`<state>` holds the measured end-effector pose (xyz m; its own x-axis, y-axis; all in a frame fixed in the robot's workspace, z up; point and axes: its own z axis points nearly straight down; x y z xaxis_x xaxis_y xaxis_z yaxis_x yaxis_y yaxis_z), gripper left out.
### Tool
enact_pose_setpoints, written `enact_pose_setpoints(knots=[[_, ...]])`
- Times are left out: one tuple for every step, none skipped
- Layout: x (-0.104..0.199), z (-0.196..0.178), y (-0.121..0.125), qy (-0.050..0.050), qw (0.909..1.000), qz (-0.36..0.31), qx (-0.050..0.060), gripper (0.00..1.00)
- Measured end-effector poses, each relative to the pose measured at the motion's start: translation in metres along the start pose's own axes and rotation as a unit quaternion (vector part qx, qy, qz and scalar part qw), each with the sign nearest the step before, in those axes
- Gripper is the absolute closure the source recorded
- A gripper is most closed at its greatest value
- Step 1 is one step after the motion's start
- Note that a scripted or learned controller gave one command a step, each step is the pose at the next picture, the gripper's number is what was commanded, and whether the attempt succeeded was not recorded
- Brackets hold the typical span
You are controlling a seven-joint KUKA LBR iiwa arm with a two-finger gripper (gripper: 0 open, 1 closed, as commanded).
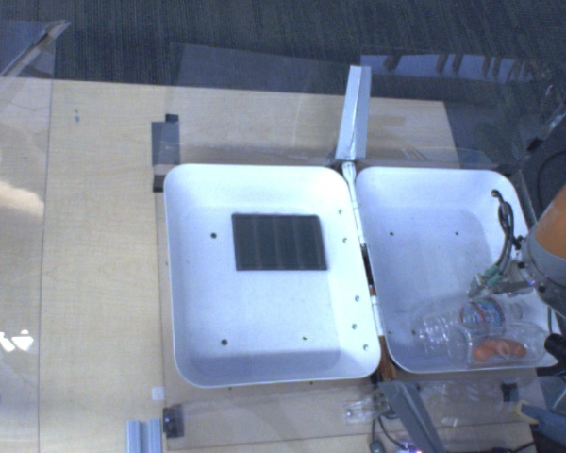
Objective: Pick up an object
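Clear plastic bottle (457,327) lying on its side in the near right corner of the right bin (424,206), an orange item (498,349) just beside it. Probably light, slick, easily crushed and prone to rolling; best taken across the body. End effector (498,279) low over the bottle's cap end; opening impossible to tell, nothing visibly held.

Grey KUKA arm (558,281) with a rounded orange band (561,225) above the wrist. A thin black cable (503,213) loops beside it. Claw (495,286) small, with greenish wiring, details blurred.
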<state>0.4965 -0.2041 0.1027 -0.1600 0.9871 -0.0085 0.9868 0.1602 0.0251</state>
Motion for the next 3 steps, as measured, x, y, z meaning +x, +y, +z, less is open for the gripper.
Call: enact_pose_setpoints(knots=[[0.0,0.0,0.0,0.0,1.0,0.0,0.0,0.0],[0.017,0.012,-0.002,0.0,0.9994,-0.034,0.004,0.0],[0.053,0.012,0.005,0.0,0.9968,-0.079,0.003,0.0]])
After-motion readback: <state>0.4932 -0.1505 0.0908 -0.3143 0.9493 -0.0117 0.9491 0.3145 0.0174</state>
